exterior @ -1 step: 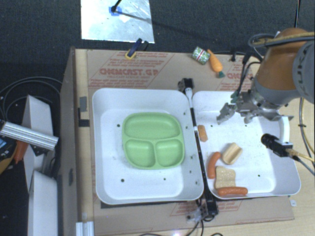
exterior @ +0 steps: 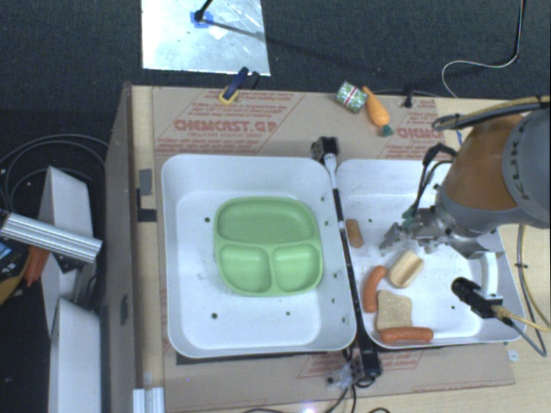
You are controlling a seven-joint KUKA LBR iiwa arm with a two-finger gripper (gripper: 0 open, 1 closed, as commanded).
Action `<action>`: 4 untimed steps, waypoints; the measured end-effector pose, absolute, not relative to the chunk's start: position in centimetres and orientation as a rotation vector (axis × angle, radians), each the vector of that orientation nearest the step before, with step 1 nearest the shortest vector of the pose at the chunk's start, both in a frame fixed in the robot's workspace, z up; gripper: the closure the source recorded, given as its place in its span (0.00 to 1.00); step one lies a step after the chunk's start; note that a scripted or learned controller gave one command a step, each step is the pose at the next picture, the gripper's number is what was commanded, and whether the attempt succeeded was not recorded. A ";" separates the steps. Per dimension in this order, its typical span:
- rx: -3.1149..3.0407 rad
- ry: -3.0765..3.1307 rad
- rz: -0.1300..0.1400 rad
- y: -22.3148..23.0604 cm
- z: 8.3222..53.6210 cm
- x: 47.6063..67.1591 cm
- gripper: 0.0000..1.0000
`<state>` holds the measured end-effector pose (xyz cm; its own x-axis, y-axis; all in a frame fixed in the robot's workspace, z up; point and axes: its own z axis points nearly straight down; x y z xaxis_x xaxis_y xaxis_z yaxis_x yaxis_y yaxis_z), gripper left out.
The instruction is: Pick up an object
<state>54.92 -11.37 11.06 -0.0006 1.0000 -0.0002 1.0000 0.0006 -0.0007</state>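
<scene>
Gripper [exterior: 403,235] low in right bin [exterior: 379,188], near its middle; fingers spread, grasping nothing. Bread roll [exterior: 405,268] just below gripper, toward front edge. Toast slice [exterior: 394,310] and 2 sausages [exterior: 373,287] near front edge. Green tray [exterior: 267,243] in left bin [exterior: 185,231].

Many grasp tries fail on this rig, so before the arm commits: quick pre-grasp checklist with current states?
1. Gripper is over the right bin, where the food items lie: ok.
2. Target close by: bread roll lies just below the gripper in the view: ok.
3. Gripper free of any object: cannot tell, its fingers are not resolved.
4. Space around the roll: toast slice and the orange sausage lie tight against it: not ok.
5. Small sausage by the divider lies apart from the rest, an easier alternative: ok.
6. Green tray sits in the left bin, out of the path: ok.
</scene>
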 end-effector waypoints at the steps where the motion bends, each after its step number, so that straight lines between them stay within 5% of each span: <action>1: -2.231 -2.231 -0.009 -8.6 8.8 52.4 0.00; 2: -2.238 -2.237 -0.015 -8.8 10.1 52.7 1.00; 3: -2.237 -2.237 -0.014 -8.8 10.0 52.7 0.00; 4: -2.224 -2.224 -0.002 -12.8 11.2 55.4 0.00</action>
<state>55.41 -12.84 11.19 0.0002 1.0000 -0.0018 1.0000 -0.0002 0.0033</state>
